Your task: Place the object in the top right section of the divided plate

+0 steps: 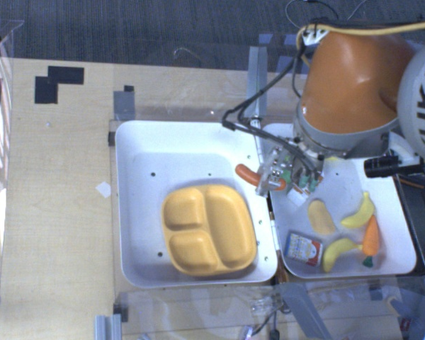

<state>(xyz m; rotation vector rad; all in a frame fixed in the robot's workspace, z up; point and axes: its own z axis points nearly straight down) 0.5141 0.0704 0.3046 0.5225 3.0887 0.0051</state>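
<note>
Pincer [273, 179] at frame centre-right pinches a sausage [246, 173], long axis pointing left; yellow divided plate [209, 229] lies lower left of it, near.

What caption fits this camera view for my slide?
KUKA gripper over the bins' divide beside a red-orange sausage, yellow divided plate waiting in the left bin.

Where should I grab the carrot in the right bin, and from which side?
Probably at the middle of the carrot's orange body, coming straight down. It lies flat, running up and down the view, green tip toward the bin's near edge. Set the fingers across its width; a banana lies close on its left, so space there looks tight.
</note>
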